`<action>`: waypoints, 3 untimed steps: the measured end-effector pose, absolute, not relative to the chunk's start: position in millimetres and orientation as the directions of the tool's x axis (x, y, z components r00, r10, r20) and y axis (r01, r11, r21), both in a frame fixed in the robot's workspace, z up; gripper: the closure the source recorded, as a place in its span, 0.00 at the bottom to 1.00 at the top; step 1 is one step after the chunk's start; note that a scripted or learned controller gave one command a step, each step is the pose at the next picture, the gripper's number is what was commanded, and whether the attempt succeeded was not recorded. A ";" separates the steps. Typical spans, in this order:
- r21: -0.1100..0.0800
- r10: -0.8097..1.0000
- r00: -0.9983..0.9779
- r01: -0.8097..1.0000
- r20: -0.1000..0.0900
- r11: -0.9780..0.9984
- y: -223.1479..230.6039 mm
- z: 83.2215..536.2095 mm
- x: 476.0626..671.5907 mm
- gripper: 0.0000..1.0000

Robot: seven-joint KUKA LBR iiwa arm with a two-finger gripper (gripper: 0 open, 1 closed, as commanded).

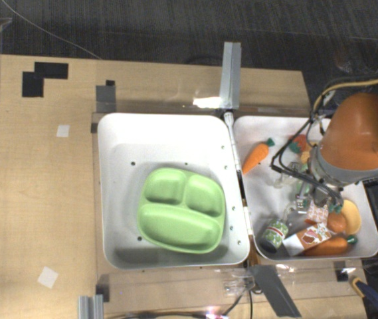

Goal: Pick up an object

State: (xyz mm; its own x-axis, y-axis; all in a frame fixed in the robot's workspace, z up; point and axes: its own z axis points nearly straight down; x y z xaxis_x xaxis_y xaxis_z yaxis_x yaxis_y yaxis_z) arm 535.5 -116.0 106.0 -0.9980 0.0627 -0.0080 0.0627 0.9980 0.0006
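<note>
Several small things are lying in the right bin (248, 178): a toy carrot (256, 156) near its left wall, a small can (275, 233) at the front, and a carton (308, 234) beside a second carrot (327, 246). The pincer (308, 195) is hanging low over the bin's middle; whether it is apart or together cannot be told. A green divided plate (182, 209) is sitting in the left bin (119, 145) on the desk (36, 198).

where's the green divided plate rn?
The green divided plate lies in the left bin, toward its front right, beside the wall shared with the right bin.
</note>
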 end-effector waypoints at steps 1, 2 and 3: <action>0.001 0.158 -0.987 0.158 -0.014 0.987 -146.0 88.6 623.2 0.00; 0.002 0.286 -0.958 0.286 -0.014 0.958 -151.7 89.8 566.4 0.00; 0.002 0.225 -0.974 0.225 -0.017 0.974 -103.4 90.4 558.9 0.00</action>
State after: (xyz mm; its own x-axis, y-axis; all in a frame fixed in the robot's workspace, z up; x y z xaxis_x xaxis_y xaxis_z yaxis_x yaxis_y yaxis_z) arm 558.9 -103.4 90.4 -0.9743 0.2246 -0.0166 0.2246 0.9744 0.0020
